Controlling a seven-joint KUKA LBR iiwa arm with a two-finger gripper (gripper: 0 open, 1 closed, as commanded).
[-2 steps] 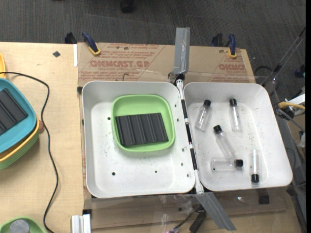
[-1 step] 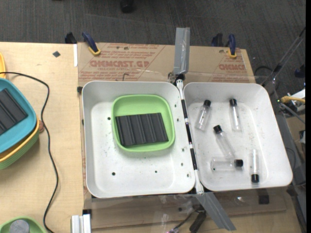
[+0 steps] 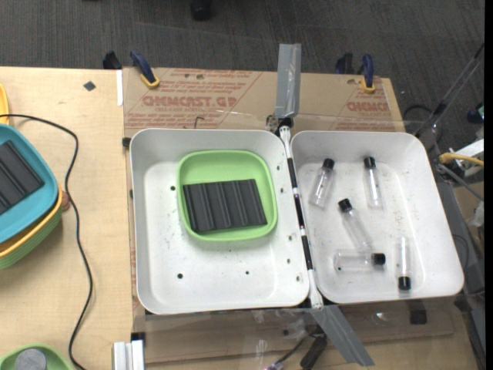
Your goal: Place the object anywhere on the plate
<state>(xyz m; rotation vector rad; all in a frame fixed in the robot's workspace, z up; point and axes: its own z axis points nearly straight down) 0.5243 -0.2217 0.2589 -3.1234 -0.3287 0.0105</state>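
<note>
We could not tell how the gripper stood, or whether it held anything. The green plate [image 3: 225, 160] sat in the left bin [image 3: 223, 280], with a dark ribbed mat [image 3: 223, 205] on it. Right of the plate, in the other bin [image 3: 431, 206], five clear vials [image 3: 350, 216] lay scattered. Their bodies were faint against the white and their black caps plainer.

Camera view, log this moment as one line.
plate: green, left bin | vials: five, right bin | placed: none yet
</note>
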